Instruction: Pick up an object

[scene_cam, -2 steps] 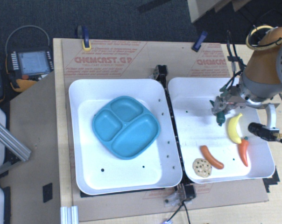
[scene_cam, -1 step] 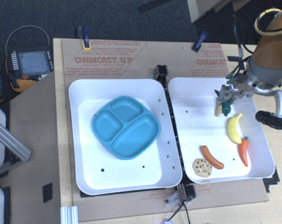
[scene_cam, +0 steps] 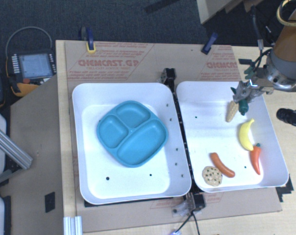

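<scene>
Gripper (scene_cam: 242,101) hanging over the upper right part of the right bin (scene_cam: 207,131), reaching in from the right on the grey arm (scene_cam: 280,67) with its orange band. Cannot tell how it stands: its tip blurs into teal and dark metal. Just below and left of that tip, a tan cone-shaped item, maybe an ice cream cone (scene_cam: 232,111), tilted, upper end right at the gripper; touching or merely overlapped, not clear.

Further down the same bin, a yellow banana (scene_cam: 246,135), near the right wall. Directly beneath it, almost touching, an orange carrot (scene_cam: 256,159) with a small green top, pointing down. Left of the carrot, a reddish-orange sausage (scene_cam: 222,164) lying at a slant. Just beside the sausage's lower left end, a round chocolate chip cookie (scene_cam: 212,176), close to the front rim.

Left bin (scene_cam: 89,175) holding a blue divided plate (scene_cam: 132,132) with three compartments, set roughly in the middle, turned at an angle.

Both bins side by side on a brown cardboard-covered bench (scene_cam: 138,58), printed in red lettering. Off the bench at upper left, a control pendant (scene_cam: 34,65) with a small screen.
</scene>
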`<state>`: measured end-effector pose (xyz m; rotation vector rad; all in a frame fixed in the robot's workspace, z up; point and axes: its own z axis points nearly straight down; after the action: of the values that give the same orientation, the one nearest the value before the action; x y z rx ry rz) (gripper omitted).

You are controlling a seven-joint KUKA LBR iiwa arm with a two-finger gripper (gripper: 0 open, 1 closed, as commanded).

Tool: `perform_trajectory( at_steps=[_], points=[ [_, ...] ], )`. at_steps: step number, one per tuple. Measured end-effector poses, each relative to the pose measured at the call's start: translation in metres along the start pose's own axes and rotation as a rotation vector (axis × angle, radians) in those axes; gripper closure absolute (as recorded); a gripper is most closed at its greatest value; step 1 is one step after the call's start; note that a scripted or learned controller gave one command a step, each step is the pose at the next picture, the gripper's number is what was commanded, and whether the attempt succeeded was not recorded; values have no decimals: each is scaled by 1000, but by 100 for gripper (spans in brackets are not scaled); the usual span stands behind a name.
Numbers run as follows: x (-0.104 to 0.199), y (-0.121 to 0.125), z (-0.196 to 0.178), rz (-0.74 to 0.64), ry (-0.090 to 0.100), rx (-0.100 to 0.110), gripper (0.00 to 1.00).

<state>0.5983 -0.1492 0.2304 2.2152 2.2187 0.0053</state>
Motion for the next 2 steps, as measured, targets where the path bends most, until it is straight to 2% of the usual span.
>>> perform_trajectory(
  at_steps=[2],
  points=[
    [101, 26, -14, -5, 3, 4, 100]
  ],
)
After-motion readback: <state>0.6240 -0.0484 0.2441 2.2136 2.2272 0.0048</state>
